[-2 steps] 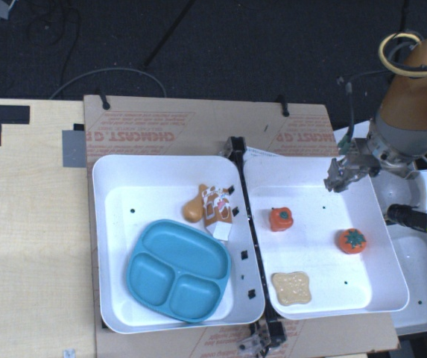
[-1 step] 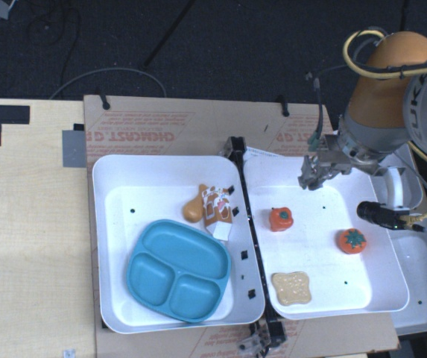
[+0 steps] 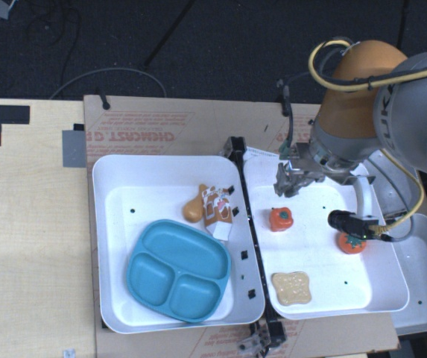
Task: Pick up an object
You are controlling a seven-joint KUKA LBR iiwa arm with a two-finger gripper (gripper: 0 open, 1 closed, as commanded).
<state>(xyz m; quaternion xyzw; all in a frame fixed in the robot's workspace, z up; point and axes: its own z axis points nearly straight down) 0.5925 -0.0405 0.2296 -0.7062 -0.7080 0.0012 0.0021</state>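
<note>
The toast slice [image 3: 291, 288], flat and matte, lies at the near end of the right bin [image 3: 392, 293]; it is judged light and rigid, hard to pinch except by its edges. The blue divided tray [image 3: 177, 269] fills the left bin [image 3: 112, 200]. The red tomato toy [image 3: 281, 218], rounded and glossy, probably light and slippery, is best gripped across its middle. Just beyond it hangs the hand [image 3: 288, 183]; whether it is spread cannot be told.

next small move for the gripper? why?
Probably a short shift toward the camera and down over the red tomato-like toy. The gripper sits just beyond it in the right bin, with nothing visible between its fingers, and that toy stands apart from the toast slice, so it looks like the closest target.
</note>
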